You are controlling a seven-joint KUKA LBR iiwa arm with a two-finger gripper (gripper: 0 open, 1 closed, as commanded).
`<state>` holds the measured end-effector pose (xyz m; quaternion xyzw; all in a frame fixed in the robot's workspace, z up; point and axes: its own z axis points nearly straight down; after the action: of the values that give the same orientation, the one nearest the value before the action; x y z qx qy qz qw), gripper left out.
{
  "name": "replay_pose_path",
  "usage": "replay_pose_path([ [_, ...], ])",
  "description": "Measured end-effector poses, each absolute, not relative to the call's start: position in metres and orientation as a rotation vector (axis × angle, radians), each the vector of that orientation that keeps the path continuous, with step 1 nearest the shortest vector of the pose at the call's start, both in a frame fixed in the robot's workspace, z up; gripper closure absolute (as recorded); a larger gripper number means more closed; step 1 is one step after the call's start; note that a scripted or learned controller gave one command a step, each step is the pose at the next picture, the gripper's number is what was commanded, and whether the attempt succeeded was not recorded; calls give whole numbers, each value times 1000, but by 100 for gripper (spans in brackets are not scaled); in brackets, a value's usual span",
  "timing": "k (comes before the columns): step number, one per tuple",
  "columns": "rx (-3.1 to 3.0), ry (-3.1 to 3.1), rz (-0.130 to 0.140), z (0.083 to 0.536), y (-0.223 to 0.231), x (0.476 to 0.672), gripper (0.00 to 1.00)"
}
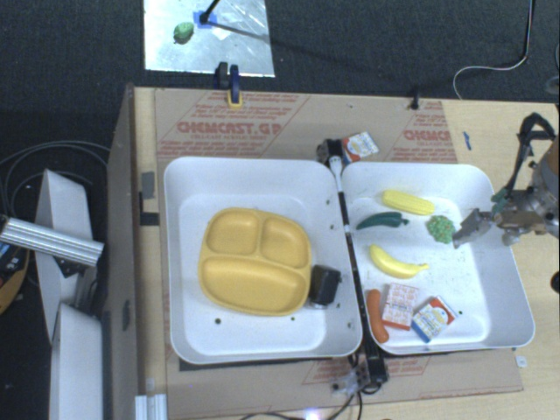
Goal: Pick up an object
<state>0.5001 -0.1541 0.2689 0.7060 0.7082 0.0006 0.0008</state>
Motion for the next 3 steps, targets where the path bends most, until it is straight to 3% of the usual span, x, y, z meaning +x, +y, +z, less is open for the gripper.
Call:
replay_pose_path([
  [1,2218,2224,3,86,-87,588,0],
  [2,2220,2223,0,84,-91,554,0],
  [3,2217,2219,1,92,-192,613,0],
])
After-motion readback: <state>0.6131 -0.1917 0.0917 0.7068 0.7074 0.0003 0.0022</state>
